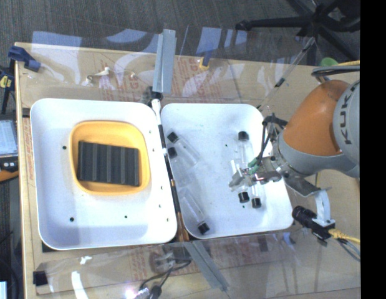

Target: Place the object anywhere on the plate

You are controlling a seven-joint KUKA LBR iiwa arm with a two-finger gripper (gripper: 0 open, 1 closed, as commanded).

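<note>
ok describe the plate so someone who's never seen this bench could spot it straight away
Start with the two white bins side by side and take the left bin. The plate lies in its middle: a yellow, rounded-rectangle dish with a dark ribbed centre. It is the one large coloured thing; the right bin holds small clear tubes with black caps.

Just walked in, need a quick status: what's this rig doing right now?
The KUKA arm has reached into the right bin, with its gripper low among several clear tubes with black caps. Whether it has one can't be told from this view. The yellow plate sits in the left bin with a dark ribbed insert on it; no tube is on it yet.
</note>
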